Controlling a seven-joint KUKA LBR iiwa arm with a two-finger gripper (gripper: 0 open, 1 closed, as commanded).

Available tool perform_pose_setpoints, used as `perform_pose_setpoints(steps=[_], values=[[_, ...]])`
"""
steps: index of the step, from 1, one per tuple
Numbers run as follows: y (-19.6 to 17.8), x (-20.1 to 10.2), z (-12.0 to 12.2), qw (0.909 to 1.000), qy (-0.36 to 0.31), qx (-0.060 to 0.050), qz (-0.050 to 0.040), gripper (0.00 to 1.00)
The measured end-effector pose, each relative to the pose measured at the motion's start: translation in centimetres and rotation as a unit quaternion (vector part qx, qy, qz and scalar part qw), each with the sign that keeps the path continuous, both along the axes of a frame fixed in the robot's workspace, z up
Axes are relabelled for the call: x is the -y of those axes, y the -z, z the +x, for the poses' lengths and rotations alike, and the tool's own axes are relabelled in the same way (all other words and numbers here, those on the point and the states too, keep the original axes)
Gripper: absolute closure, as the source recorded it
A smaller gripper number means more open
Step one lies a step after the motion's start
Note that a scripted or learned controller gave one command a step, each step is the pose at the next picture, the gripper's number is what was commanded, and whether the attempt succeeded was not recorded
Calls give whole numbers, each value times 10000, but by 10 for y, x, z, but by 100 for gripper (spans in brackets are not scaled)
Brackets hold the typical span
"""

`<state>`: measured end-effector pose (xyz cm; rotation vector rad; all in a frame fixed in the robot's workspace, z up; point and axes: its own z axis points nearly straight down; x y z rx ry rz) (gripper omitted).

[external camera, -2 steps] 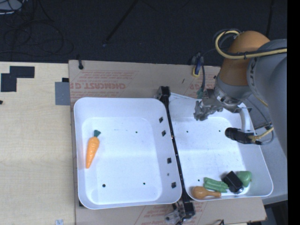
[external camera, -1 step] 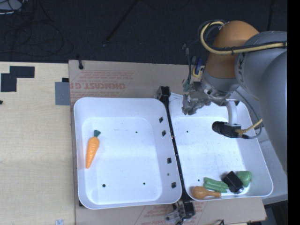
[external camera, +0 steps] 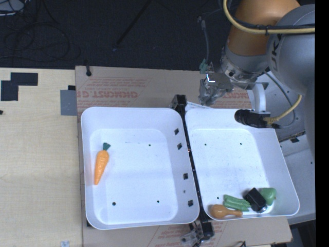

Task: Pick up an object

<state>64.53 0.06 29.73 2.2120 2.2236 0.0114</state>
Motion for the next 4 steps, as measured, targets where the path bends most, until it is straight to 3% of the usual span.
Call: perform_pose_setpoints(steps=[1, 2, 3, 4], values=[[-19, 69, -6, 10000, 51, -44, -20, 100], [-40, -3, -1, 10000, -3, -43, -1, 100], [-27, 38, -77, 10000, 48, -84, -7, 100], [-59, -34, -5, 10000, -4, -22, -4, 100]])
